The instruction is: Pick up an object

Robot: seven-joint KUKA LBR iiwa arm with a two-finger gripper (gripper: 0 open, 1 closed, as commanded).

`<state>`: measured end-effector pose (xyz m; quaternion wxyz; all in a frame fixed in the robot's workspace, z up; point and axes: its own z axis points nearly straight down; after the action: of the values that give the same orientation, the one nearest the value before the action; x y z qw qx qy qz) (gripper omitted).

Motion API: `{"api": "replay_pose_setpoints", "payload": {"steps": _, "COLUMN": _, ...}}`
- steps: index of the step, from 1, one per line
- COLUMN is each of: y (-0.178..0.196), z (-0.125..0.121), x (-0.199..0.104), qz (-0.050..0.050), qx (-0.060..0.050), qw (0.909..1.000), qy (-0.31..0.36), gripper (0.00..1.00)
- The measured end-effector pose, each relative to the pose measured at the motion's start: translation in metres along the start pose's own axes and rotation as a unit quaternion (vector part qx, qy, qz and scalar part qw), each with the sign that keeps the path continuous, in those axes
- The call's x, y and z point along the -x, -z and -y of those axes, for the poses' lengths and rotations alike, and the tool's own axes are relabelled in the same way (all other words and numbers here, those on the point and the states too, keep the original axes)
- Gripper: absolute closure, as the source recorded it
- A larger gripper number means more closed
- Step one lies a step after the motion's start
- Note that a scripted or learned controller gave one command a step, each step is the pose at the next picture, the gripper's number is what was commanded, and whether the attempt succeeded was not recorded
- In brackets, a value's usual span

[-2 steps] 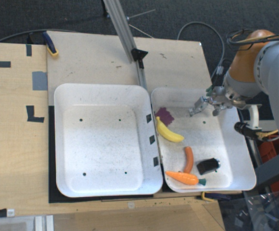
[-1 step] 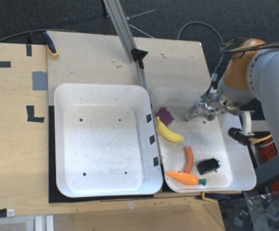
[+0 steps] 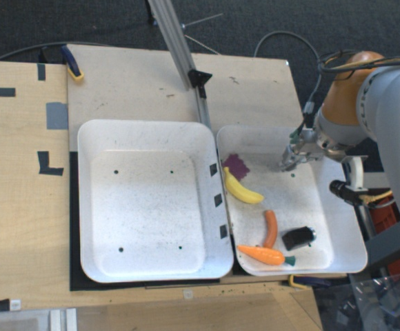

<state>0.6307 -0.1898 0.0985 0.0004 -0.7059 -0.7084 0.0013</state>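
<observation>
The right bin (image 3: 338, 216) holds several objects. A purple piece (image 3: 236, 164) lies near its left wall, with a yellow banana (image 3: 241, 189) just below it. Lower down are a small orange-red sausage shape (image 3: 271, 227), an orange carrot with a green tip (image 3: 263, 255) and a black block (image 3: 298, 238). My gripper (image 3: 291, 160) hangs low over the upper right part of this bin, over bare floor, right of the purple piece. Nothing shows between its fingers.
The left bin (image 3: 145, 198) lies beside the right one, a black clip strip between them. A slanted metal pole (image 3: 179, 40) rises behind the bins. Cables and the arm's orange band (image 3: 348, 92) sit at the right.
</observation>
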Motion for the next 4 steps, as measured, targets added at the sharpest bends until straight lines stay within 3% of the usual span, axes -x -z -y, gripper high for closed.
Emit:
{"api": "replay_pose_setpoints", "payload": {"steps": 2, "y": 0.089, "z": -0.008, "x": 0.001, "qz": 0.0, "qx": 0.003, "qw": 1.0, "qy": -0.001, "gripper": 1.0}}
{"api": "replay_pose_setpoints", "payload": {"steps": 3, "y": 0.154, "z": -0.011, "x": 0.0, "qz": 0.0, "qx": 0.005, "qw": 1.0, "qy": -0.001, "gripper": 1.0}}
{"api": "replay_pose_setpoints", "payload": {"steps": 4, "y": 0.161, "z": 0.005, "x": -0.053, "qz": -0.001, "qx": 0.001, "qw": 1.0, "qy": 0.001, "gripper": 1.0}}
